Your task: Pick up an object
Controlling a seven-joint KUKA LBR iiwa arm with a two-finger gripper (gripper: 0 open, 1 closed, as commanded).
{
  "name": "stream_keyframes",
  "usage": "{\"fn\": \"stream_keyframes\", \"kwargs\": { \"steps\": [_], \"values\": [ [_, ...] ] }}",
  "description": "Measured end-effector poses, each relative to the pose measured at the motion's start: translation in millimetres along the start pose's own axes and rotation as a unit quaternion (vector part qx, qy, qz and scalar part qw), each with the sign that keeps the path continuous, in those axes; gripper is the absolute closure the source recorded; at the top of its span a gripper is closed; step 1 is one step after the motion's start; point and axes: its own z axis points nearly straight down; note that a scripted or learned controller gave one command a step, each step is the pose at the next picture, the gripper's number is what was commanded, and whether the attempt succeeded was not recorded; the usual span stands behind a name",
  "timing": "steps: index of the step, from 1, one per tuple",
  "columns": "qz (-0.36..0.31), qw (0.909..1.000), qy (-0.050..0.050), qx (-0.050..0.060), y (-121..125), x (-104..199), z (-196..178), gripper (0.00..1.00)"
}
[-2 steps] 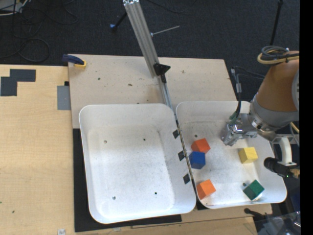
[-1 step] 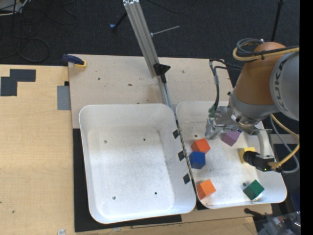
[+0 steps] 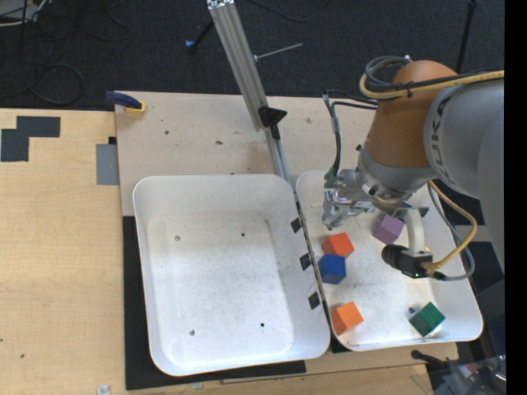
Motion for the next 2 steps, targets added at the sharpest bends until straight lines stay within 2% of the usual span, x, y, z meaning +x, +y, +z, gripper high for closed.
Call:
{"fn": "stream_keyframes", "kwargs": {
  "steps": [1, 2],
  "values": [
    [-0.001, 1.0000, 0.000, -0.001, 23, 58, -6, 1.00],
    [-0.001, 1.0000, 0.000, 0.000, 29, 115, -8, 1.00]
  ]
}}
